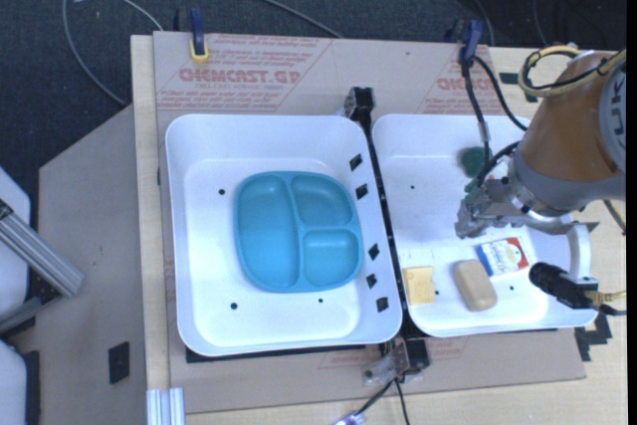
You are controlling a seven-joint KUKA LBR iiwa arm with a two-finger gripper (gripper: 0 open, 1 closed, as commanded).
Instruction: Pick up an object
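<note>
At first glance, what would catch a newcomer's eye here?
The blue plate stands out most, lying in the middle of the left bin. Next comes the arm, reaching in from the right with its gripper over the right bin, close to a small box, a tan lump and a yellow block along that bin's near edge.

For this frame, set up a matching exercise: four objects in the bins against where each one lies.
Things: 1 blue plate; 2 yellow block; 3 tan oval lump; 4 green object.
Places: A right bin, far part; B left bin, middle; C right bin, near left corner; D right bin, near edge, just right of the yellow block.
Pairs: 1-B, 2-C, 3-D, 4-A.
</note>
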